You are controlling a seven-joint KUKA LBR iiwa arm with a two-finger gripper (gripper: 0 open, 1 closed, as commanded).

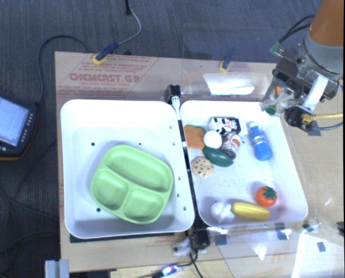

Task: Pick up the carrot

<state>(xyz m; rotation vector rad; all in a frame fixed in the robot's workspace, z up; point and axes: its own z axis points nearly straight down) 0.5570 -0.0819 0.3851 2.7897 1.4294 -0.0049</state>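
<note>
Wooden bench (pixel 103 77), printed board on top. Two white bins side by side: left bin (pixel 80 120), right bin (pixel 291 172). Grey arm (pixel 326 45) with orange band in from upper right; gripper (pixel 291 100) over the bench just past the right bin's far right corner, nothing seen in it, open or closed cannot tell.

Green divided plate (pixel 132 183) lying in the left bin. In the right bin:
- yellow banana (pixel 250 211) near the front wall, beside a white lump (pixel 221 210)
- blue bottle (pixel 260 142) on the right
- dark green vegetable (pixel 219 157) mid-bin
- black-and-white carton (pixel 224 123)
- small can (pixel 231 145)
- orange-brown piece (pixel 194 136) against the left wall, possibly the carrot, not sure
- red tomato (pixel 266 196)
- cookie (pixel 201 167)
- white egg (pixel 212 139), touching the orange-brown piece

Handheld screen (pixel 7 123) on the floor at left.
</note>
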